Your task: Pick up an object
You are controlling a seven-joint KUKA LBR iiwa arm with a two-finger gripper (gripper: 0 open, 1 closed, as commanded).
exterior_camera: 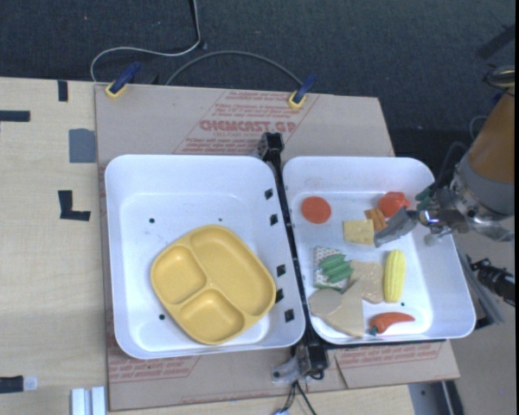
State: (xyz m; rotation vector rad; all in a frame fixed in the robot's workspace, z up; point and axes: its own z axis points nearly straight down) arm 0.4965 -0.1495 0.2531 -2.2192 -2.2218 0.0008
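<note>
Bench first: cardboard sheet (pixel 242 128) under two white bins. Left bin (pixel 125 188) sits well away from the tool, on its far side, and carries a yellow divided tray (pixel 212 282). Right bin (pixel 350 167) is the one the arm (pixel 497 158) reaches over, coming in across its right rim.

Gripper (pixel 406 219) hangs above the bin's upper right part, pointing left and slightly down in view. Can't tell its finger state from this angle; dark fingertip region is blurred against the toys. Nothing visibly held.

Items relative to the tool, big to small:
- tan flat pieces (pixel 350 305), well below-left
- corn cob (pixel 395 273), below and just left of the tip, long axis running near vertical in view
- green-and-white piece (pixel 331 266), left and below
- yellow cheese block (pixel 358 231), just left of the tip, almost touching it
- orange round piece (pixel 316 209), further left, level with the tip
- red tomato-like piece (pixel 393 202), right at the tip, partly hidden by it
- red chili (pixel 391 321), well below, near the bin's lower rim

Judgement: nearest candidates are the tomato piece and the cheese block, both by the tip. Cluster is tight there, so a descent risks nudging a neighbour.
</note>
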